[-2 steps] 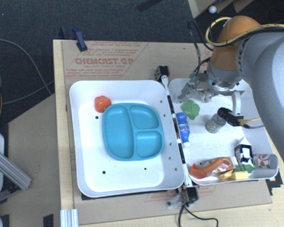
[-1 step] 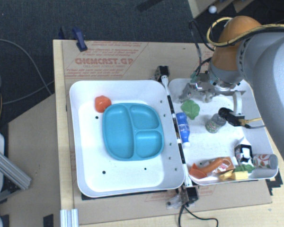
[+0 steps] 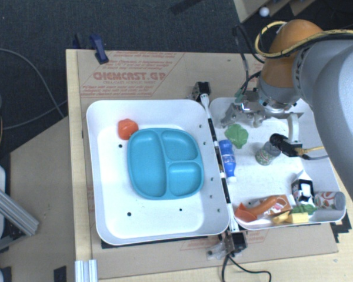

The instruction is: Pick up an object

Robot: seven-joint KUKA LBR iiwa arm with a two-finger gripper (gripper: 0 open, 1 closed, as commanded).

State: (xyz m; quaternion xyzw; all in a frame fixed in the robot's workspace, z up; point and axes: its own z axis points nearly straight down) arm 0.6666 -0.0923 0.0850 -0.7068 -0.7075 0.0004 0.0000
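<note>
Gripper (image 3: pixel 245 113) is seen low in right bin (image 3: pixel 317 175), just above green object (image 3: pixel 237 135); finger state can't be told, possibly touching.

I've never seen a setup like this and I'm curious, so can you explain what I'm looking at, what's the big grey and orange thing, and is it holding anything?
This is one photo from a camera fixed above a workbench, looking down at a slant. The big grey shape with the orange band is a robot arm reaching in from the right. Its gripper hangs over the far end of the right bin, just above a green object; I can't see anything held in it. That bin also holds a blue bottle, a small grey piece and a pile of mixed items along its near edge. The left bin holds a blue divided plate and a small orange object.
</note>
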